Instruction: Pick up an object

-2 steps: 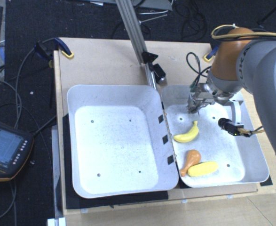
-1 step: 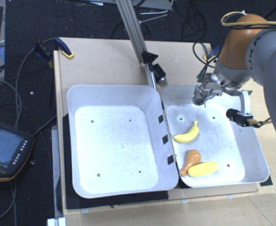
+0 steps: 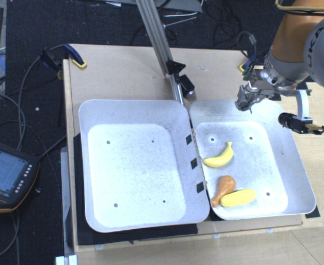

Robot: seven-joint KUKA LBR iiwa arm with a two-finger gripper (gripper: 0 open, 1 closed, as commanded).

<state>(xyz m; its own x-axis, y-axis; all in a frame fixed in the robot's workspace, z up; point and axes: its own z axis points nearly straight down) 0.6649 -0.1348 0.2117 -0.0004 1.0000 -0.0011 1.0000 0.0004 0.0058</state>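
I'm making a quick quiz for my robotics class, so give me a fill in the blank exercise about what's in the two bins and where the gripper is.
1. All three objects lie in the ____ bin as the camera sees it.
2. The curved fruit nearest the bin's middle is a yellow ____.
3. The orange drumstick touches the yellow block on the block's ____ side in the view.
4. The gripper hovers over the right bin's ____ edge, away from the objects.

Missing words: right; banana; left; far

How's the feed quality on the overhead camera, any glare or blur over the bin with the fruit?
Camera view: lighting is even, with no hard glare on the right bin; banana, orange drumstick-shaped toy and yellow piece are soft but readable; gripper is small and slightly blurred, with a faint shadow below.
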